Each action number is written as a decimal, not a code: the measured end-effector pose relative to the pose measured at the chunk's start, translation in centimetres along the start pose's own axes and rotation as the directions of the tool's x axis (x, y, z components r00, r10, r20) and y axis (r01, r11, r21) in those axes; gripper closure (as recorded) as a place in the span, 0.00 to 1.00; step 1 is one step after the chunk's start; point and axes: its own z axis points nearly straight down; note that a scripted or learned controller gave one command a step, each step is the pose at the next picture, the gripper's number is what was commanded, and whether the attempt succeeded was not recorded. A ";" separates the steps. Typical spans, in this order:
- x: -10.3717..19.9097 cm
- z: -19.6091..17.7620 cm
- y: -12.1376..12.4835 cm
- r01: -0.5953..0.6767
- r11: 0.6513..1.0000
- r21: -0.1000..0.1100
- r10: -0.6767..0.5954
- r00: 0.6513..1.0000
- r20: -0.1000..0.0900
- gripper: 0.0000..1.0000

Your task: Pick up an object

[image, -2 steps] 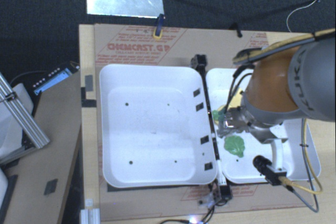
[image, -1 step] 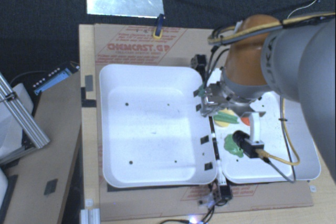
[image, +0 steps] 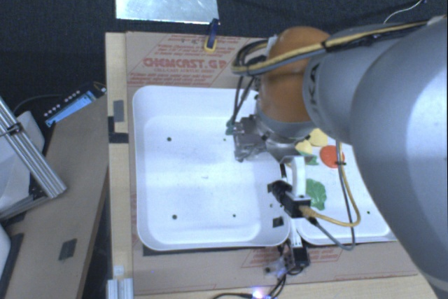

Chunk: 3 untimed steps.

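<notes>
Camera view: we note the arm reaching in from the right and covering most of the right bin. Its orange band sits above the seam where the two bins meet. The gripper hangs below the band, over the right edge of the left bin.

Candidate objects lie in the right bin, near its left edge: a yellow piece, a red-orange piece just beside it, and a green piece nearer the bin's front edge. The arm hides part of each.

We judge the pick has not yet begun; nothing is seen in the gripper.

Recommendation: shift the gripper rightward across the seam, centre it over a single piece and descend straight. The green piece lies apart from the other two and looks the cleaner target; the yellow and red-orange pair risk a double contact. Keep the trailing yellow cable away from the bin rim.
</notes>
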 end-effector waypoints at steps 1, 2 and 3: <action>7.2 2.8 3.7 0.000 1.000 -0.003 0.000 1.000 -0.001 1.00; 8.2 -8.7 -2.4 -0.003 1.000 -0.001 0.003 1.000 0.000 1.00; 11.4 0.0 1.3 -0.002 1.000 0.003 0.002 1.000 0.002 1.00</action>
